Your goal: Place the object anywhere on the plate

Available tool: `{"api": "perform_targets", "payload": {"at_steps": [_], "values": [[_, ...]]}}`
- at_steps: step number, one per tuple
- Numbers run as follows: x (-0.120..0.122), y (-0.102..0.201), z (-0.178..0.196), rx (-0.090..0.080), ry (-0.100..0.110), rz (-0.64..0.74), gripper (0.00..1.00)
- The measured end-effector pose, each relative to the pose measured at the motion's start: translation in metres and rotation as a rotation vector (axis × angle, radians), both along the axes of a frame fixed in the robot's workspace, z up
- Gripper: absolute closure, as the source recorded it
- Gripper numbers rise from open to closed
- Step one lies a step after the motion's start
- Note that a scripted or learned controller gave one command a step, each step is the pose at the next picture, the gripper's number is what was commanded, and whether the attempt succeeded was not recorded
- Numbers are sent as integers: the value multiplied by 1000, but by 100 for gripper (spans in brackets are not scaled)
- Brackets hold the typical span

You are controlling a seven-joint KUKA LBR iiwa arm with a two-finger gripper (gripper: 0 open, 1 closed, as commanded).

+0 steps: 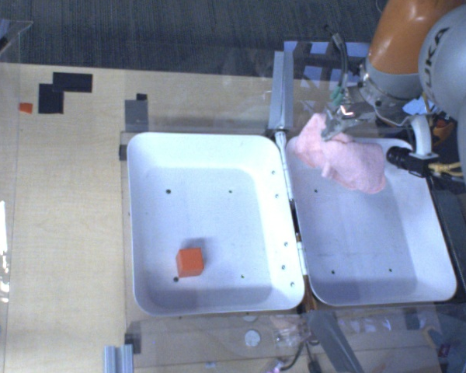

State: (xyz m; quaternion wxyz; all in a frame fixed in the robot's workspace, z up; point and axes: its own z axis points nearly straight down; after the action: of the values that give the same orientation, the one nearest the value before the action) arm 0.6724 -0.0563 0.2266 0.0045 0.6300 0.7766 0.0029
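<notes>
Gripper: you will find the gripper [335,124] at the top of the right bin [388,274], its fingers closed on the upper edge of the pink cloth [343,160], which is pinched between them.
Pink cloth: it hangs crumpled below the fingers, spread over the right bin's upper left corner; its left edge lies just beside the wall shared with the left bin [217,165]. You cannot tell whether its lower part rests on the bin floor.
Orange cube: the orange cube [190,262] sits on the left bin's floor, toward the lower left, apart from every wall.
Arm: the arm [419,37] enters at the upper right, its orange band above the grey wrist.
Open room: you have bare floor across most of the right bin below the cloth, and across the left bin's upper half and right side.
Edges: the two bins touch along their inner walls; a metal rail [278,92] stands just above that junction, close to the gripper's left.
Writing: letters show on the arm's grey casing at the right edge, too partial for you to read.
Bench: black blocks [62,90] and a small orange marker [26,108] lie at the bench's upper left, well apart from both bins.
</notes>
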Motion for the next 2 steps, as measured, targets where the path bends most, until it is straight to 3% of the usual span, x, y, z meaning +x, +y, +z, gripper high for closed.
{"api": "perform_targets", "payload": {"at_steps": [2], "values": [[-34, 91, -2, -5, 1, 805, 100]]}}
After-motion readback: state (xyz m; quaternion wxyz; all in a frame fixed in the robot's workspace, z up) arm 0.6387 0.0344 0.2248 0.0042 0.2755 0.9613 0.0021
